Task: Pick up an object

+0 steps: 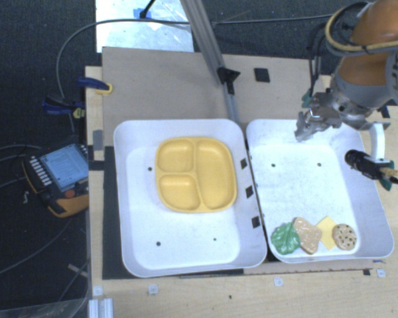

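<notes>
Two shallow white bins are set side by side on a brown bench. The left bin point(186, 244) is occupied by a yellow divided plate point(196, 175) with three compartments, placed toward its far half. The right bin point(305, 184) is reached from the right by a grey arm point(371, 52) with an orange band, whose gripper point(307, 130) is seen over the bin's far edge, well apart from the objects. Whether its fingers are apart or together cannot be told. Four small toy foods are clustered in the near right corner of the right bin: a green leaf point(286, 238), a tan bread slice point(308, 234) touching it, a yellow cheese wedge point(327, 231), and a round cookie point(344, 236).
</notes>
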Tool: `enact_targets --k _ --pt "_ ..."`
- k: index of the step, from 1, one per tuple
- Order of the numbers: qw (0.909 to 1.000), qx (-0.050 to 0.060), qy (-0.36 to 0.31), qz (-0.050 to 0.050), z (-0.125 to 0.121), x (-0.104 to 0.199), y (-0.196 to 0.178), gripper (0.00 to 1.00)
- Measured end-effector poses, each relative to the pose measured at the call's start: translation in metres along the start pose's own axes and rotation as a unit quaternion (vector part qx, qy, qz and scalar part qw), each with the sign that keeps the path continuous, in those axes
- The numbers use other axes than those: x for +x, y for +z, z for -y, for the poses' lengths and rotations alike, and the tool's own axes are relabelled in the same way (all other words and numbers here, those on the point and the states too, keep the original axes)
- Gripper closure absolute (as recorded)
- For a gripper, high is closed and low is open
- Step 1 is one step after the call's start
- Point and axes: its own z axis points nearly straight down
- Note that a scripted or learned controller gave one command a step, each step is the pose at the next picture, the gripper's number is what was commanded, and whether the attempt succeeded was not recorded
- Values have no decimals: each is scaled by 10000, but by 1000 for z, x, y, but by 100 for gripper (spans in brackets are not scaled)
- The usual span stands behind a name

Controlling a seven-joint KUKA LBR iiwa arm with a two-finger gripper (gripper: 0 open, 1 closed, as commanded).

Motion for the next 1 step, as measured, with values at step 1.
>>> enact_targets --k 1 --pt "10000 2 3 3 -5 45 0 100"
